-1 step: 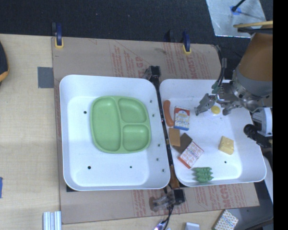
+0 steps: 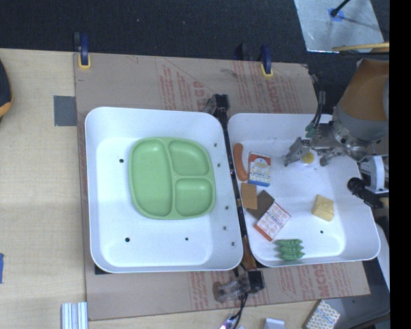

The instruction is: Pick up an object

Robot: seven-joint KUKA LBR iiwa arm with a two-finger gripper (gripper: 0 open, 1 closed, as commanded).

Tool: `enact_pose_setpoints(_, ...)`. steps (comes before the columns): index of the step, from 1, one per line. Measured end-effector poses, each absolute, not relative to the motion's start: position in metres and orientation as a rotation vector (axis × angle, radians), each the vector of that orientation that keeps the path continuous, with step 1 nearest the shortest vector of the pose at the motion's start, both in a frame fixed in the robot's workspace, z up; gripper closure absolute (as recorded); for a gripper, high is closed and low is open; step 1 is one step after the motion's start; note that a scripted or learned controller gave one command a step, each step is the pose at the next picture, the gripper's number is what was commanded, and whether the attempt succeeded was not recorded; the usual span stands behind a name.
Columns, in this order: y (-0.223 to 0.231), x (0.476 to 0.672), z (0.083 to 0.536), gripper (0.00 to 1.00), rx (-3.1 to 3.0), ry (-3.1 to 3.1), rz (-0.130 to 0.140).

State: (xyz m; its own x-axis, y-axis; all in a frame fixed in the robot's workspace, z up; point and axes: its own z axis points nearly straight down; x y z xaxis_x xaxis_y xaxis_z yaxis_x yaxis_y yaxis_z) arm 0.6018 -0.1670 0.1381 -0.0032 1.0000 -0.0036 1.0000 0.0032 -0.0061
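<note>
Wooden bench, two white bins. Left bin: green divided plate. Right bin: claw low at far side, fingers apart around small yellow object; cheese wedge well apart, nearer.

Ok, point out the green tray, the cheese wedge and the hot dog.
green tray (image 2: pixel 171 177): camera view, on the divider between its compartments.
cheese wedge (image 2: pixel 322 208): camera view, middle of its top face.
hot dog (image 2: pixel 240 162): camera view, mid-length.
</note>
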Motion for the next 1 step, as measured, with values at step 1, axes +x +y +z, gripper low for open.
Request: enact_pose_setpoints(1,-0.197,0.6592,0.1045,0.0,-2.216,-2.232,-0.001)
